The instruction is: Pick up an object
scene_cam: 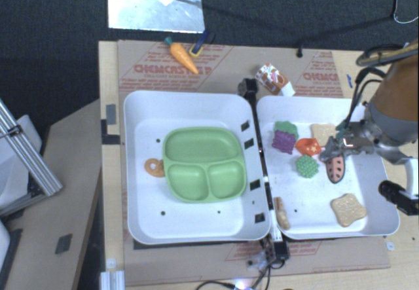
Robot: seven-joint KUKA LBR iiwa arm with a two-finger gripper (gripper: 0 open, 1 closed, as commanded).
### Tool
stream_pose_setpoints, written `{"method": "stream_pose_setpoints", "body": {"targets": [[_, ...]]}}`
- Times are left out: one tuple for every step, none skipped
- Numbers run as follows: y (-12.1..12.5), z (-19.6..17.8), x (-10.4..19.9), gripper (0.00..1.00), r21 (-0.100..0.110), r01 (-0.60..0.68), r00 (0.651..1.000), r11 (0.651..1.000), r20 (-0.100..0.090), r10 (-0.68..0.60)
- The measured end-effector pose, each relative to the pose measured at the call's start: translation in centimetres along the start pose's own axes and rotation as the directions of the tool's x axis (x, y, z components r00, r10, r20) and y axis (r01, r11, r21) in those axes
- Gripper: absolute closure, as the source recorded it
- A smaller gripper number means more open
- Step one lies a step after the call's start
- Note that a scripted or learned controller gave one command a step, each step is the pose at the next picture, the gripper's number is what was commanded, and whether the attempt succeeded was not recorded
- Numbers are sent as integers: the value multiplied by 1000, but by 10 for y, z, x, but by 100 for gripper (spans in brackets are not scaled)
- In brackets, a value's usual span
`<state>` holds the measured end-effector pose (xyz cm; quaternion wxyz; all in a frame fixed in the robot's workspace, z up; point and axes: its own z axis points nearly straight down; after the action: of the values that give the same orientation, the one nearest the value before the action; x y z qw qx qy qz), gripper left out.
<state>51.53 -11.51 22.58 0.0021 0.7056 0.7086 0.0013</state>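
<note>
Reaching in from the right, the gripper [332, 151] is hanging low over the right bin [366, 220], its fingers too blurred to tell whether spread or pinching. A watermelon slice [335, 169] is lying just beneath it, near the bin's right edge, beside a red toy [308, 146] and green toy [306, 166].

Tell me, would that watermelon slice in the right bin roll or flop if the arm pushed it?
The watermelon slice lies flat and thin, so it would probably slide rather than roll. It looks like moulded toy food, so likely stiff and light. Its smooth surface might slip from the end effector.
</note>
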Motion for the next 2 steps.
{"method": "stream_pose_setpoints", "body": {"targets": [[32,-5,56,100,1,7,1000,1000,-3,-7],[52,0,94,100,2,5,1000,1000,-3,-5]]}}
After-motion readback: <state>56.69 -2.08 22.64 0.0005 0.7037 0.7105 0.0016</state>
